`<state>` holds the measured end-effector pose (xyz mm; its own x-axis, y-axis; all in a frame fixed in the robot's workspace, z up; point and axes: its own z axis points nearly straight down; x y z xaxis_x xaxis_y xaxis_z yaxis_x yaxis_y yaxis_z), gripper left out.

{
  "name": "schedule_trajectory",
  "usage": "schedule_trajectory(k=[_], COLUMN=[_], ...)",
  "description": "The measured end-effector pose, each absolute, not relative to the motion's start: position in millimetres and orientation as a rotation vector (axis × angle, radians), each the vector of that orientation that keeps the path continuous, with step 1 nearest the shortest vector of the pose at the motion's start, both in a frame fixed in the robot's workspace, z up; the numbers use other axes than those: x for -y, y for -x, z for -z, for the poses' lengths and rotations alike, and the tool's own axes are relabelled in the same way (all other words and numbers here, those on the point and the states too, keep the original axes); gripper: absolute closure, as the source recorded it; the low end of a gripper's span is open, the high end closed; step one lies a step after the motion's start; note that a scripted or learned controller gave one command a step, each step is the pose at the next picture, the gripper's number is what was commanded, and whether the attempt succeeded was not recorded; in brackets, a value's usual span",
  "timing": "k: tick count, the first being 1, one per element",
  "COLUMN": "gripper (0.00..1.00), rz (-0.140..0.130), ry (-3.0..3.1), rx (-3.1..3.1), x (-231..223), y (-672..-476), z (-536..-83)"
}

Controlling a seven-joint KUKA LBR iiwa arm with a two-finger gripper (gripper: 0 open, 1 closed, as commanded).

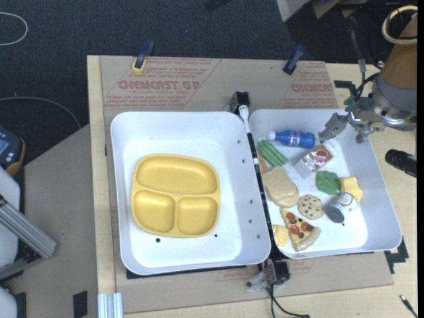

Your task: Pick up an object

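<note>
Left shallow white bin holds a yellow three-compartment plastic tray near its centre. Right shallow white bin carries the small stuff: blue plastic bottle at 11 o'clock, green pickle-like piece at 10, tan bread slice w/ round choc-chip cookie toward 6, pizza slice at 7. Gripper hovers at the bin's 1 o'clock rim, fingers spread, nothing btwn them.
</note>
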<state>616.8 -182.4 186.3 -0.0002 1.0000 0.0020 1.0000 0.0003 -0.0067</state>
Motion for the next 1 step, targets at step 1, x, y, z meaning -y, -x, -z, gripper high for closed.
schedule_trajectory(k=[1], gripper=[0.00], rz=[-0.005], ry=[2.216], rx=[2.217], x=[178.1], y=[-613.2], z=[-142.5])
